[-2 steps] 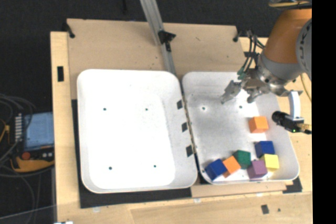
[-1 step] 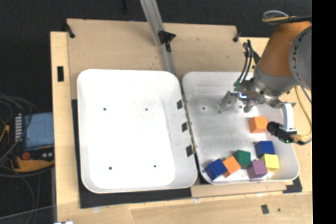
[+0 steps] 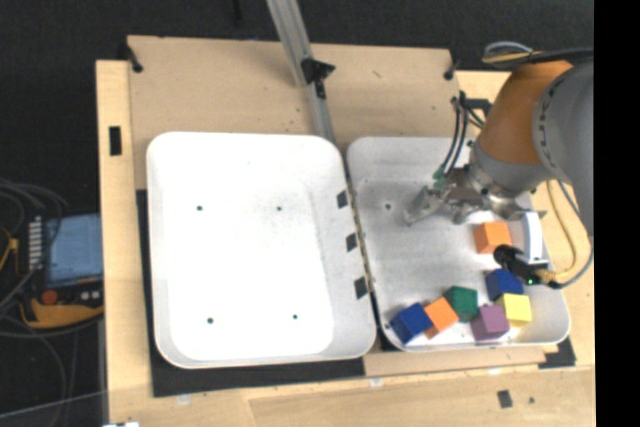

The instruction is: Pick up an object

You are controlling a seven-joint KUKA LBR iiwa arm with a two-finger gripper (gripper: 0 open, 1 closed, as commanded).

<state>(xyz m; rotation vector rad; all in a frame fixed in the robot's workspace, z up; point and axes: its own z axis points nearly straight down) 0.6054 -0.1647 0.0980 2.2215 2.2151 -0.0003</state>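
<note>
- Arm [image 3: 545, 120]: enters from the right of the camera view, grey body with the orange band above the wrist.
- Wrist: angled down and to the left.
- Gripper [image 3: 425, 207]: extends leftward from the wrist, held low.

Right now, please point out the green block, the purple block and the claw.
green block [image 3: 462, 299], camera view, top face.
purple block [image 3: 490, 321], camera view, top face.
claw [image 3: 418, 211], camera view, at the fingertips.

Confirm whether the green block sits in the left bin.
No. The small green block lies in the right shallow white bin, among other coloured blocks near its lower edge.
</note>
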